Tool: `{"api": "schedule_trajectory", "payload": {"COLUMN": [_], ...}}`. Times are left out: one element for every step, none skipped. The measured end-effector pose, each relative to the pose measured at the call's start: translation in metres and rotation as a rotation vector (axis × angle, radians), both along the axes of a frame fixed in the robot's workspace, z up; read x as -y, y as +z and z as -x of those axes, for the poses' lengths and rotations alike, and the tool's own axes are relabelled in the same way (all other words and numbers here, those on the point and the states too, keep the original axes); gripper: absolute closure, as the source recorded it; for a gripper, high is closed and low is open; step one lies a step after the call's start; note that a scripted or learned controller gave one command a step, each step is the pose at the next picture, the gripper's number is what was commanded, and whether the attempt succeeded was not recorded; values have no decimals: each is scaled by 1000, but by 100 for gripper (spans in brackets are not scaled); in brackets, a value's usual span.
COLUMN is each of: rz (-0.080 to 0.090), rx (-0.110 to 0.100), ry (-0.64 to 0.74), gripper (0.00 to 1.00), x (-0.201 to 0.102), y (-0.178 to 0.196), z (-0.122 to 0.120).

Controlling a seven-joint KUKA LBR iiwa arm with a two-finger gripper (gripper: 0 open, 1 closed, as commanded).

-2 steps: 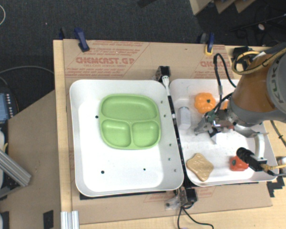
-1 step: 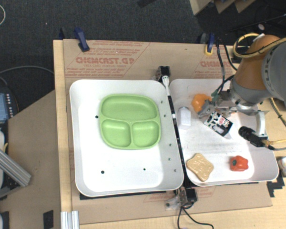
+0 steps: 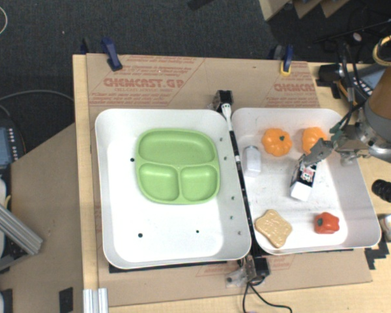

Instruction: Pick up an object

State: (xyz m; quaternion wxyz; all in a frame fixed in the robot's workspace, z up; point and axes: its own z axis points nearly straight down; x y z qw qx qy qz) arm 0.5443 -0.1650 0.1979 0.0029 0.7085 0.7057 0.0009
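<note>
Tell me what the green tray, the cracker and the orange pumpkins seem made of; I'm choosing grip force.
Green tray: looks like moulded plastic, matte, with smooth rounded compartments. Cracker: tan and speckled, likely a plastic or foam toy; real food can't be excluded. Pumpkins: glossy orange with highlights, probably hard plastic or rubber.

We count two white bins [image 3: 117, 240], one green divided plate [image 3: 178, 165], two orange pumpkins [image 3: 276, 142], one red pepper [image 3: 326, 223], one cracker [image 3: 274, 227], one small white box [image 3: 302, 186], and one white cup [image 3: 251, 160].
</note>
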Motion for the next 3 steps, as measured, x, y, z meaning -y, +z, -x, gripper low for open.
{"api": "schedule_trajectory", "payload": {"rz": [5,4,-3], "rx": [16,12,-11], "ry": [3,7,0], "gripper": [0,0,0], "x": [-33,-49,-25], "y": [-92,-109,-113], "z": [-18,-67,-2]}}
